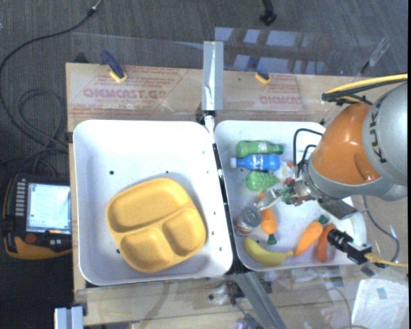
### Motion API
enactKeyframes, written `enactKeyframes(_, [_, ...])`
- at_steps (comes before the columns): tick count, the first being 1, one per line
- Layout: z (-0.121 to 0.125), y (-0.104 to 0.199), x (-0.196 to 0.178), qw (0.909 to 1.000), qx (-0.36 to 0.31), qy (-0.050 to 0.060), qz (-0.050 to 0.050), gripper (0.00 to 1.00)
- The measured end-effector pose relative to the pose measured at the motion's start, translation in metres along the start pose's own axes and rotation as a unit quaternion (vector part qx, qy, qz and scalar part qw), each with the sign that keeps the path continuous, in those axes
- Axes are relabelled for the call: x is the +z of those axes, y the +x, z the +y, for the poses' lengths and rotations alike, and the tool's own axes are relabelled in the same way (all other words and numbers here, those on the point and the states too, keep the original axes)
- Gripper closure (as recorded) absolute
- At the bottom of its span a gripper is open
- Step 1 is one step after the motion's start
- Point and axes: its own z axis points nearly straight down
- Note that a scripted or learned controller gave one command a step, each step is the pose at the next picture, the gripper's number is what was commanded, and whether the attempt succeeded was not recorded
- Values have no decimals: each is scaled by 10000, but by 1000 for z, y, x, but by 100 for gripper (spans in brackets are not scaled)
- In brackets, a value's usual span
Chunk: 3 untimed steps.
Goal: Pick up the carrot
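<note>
Right white bin [294, 132], contents as you see them:
- green plastic bottle [259, 148] lying on its side at the far end
- blue plastic bottle with white label [258, 162] just beside it, also on its side
- pale green lumpy toy [259, 180] next below
- small round grey tin [248, 218] near the inner wall
- short orange toy vegetable with a dark green end [268, 222] just beside the tin
- yellow banana [266, 253] along the near wall

The long orange carrot with a green top [309, 238] lies tilted in the near right part of this bin. Its tip is close to the banana's end, and a reddish-orange oblong piece [322, 249] is pressed against its right side.

The grey arm [397, 142] reaches in from the right, and its orange band [346, 153] hangs over the bin's right half. The gripper [285, 194] sits above the bin's middle, up and left of the carrot and nearer the short orange vegetable. You cannot tell whether the pincer is apart or together; nothing shows between it.

Room: the carrot is hemmed in by the oblong piece, the banana and the near wall, and its upper left side is open. The left white bin [123, 149] holds a yellow three-compartment tray [157, 221].
</note>
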Motion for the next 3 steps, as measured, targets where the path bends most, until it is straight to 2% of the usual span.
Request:
enactKeyframes(1, [-19,7,30,9960,-835,256,191,0])
enactKeyframes(2, [-17,9,21,9958,-844,265,229,100])
enactKeyframes(3, [84,49,-57,9982,-379,369,274,100])
